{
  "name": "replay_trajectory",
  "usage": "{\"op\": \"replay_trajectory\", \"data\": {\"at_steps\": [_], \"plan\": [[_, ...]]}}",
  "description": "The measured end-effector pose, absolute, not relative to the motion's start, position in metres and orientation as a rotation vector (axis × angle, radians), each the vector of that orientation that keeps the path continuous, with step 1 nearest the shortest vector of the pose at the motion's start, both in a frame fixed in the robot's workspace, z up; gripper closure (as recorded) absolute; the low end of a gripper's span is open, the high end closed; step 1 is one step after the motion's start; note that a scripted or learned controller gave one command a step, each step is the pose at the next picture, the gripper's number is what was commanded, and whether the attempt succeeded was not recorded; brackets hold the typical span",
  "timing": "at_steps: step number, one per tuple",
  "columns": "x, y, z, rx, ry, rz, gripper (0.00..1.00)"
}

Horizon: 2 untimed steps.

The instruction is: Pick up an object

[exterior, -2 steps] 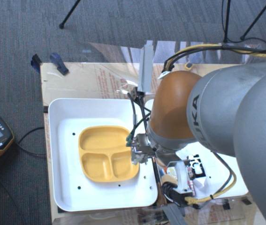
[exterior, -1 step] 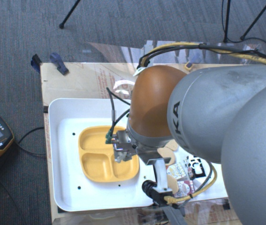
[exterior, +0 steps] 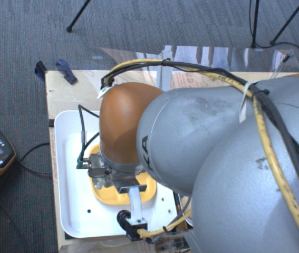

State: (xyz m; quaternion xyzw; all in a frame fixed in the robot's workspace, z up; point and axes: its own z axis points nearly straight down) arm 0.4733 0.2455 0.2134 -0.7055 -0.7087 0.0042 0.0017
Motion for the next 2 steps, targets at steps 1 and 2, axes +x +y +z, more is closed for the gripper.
{"op": "replay_trajectory", "data": {"at_steps": [1,2], "plan": [[0.5360,0.2509,0.1062,-2.215,-2.229,-0.031,1.00],[0.5310,0.2447,0.0967,-2.216,-2.223,0.007,0.00]]}}
